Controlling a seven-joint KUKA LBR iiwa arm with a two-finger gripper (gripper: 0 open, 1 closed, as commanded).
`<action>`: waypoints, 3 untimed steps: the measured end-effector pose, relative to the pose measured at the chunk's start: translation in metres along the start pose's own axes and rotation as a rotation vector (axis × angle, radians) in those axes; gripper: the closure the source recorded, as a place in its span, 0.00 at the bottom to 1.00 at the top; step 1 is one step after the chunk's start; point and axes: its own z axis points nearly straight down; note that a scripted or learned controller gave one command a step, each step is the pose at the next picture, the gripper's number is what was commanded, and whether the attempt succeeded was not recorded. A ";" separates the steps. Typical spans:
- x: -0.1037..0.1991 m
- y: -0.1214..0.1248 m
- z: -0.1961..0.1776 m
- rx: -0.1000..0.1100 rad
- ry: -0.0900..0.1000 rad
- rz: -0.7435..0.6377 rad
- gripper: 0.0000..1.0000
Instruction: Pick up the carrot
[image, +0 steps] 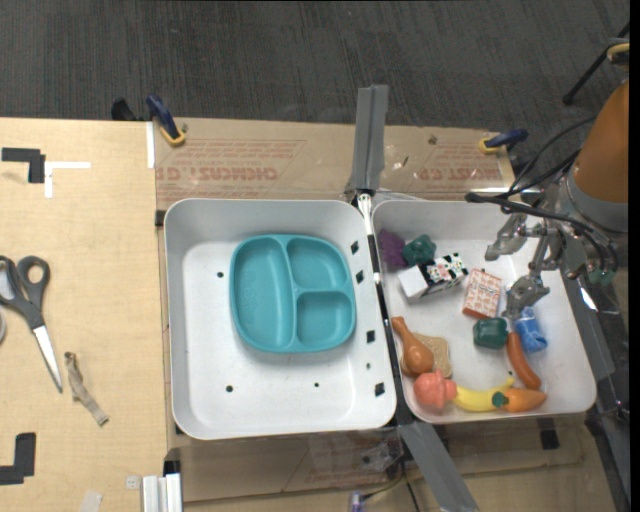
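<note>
Wooden surface (80, 260) on the left, with scissors (32, 305) lying on it. Under the bins, brown cardboard (260, 162) with mirrored print, not readable. Left bin (190, 330) holding a teal divided plate (293, 293). Right bin (572, 395) full of toy food. Claw (527, 262) hanging over its right half, fingers spread apart, nothing between them. Red-printed carton (483, 294) just beside the claw, writing too small to read. Carrot (520, 400) lying in the near right corner, touching the banana (482, 396).
</note>
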 end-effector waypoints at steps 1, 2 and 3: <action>0.082 -0.026 0.056 0.000 0.000 -0.061 0.00; 0.069 -0.030 0.122 0.005 -0.025 0.000 0.00; 0.075 0.001 0.125 0.005 -0.023 -0.011 0.00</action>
